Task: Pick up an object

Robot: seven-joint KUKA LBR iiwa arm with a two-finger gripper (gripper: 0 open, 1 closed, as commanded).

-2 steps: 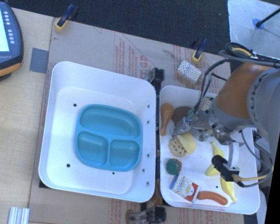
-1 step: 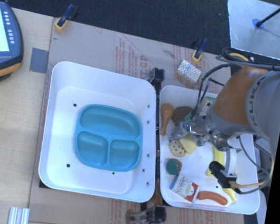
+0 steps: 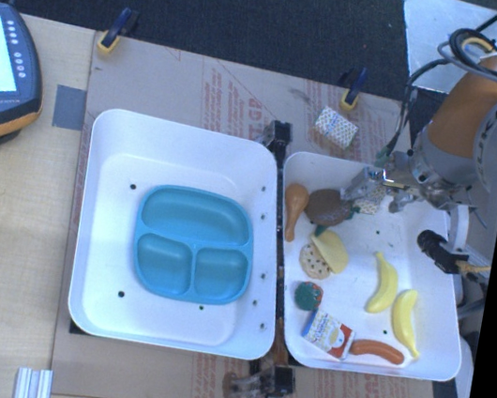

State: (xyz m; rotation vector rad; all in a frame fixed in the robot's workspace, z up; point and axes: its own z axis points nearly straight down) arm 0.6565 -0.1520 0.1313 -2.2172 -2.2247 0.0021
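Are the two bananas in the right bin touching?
Apart. The camera view shows a strip of white bin floor between the left banana and the right banana along their whole length.

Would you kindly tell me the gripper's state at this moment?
Gripper: over the right bin's far end; open or closed cannot be told.
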